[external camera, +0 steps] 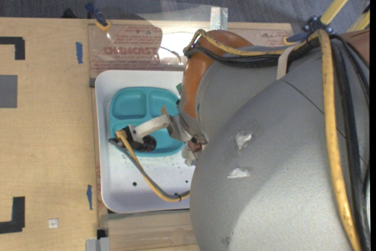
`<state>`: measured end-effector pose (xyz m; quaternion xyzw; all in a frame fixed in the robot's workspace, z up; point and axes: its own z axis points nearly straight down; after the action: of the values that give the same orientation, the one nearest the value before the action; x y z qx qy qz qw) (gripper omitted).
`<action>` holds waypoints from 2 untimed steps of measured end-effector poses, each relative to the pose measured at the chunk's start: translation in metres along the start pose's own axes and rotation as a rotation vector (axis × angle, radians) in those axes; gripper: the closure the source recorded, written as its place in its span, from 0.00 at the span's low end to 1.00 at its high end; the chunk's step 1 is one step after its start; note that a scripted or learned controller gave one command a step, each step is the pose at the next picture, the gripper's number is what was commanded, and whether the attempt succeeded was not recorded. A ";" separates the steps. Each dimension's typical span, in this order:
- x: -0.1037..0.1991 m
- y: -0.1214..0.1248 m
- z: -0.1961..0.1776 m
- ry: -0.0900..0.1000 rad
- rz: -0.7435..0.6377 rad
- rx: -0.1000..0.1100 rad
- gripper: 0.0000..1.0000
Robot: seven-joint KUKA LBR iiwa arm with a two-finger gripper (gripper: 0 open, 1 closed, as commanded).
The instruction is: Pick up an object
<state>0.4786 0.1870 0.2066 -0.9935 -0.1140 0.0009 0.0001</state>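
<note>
Arm [282, 173] is covering bin's [117, 197] right edge; hand [189, 150] is hovering beside teal plate [138, 106], which is lying toward bin's far edge. Clenched or released: can't tell. Judging approach step; next needs closing on the rim.

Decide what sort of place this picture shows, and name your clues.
Probably a robotics lab or test cell: a big grey robot arm reaches over a white bin holding a teal divided plate, and the bench bears black tape marks.

Blurred, unreadable red print [126, 50] on cardboard [106, 66]
</note>
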 end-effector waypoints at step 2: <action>0.010 -0.035 0.010 0.001 0.030 -0.001 1.00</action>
<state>0.4799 0.2237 0.1965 -0.9951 -0.0992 0.0003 -0.0002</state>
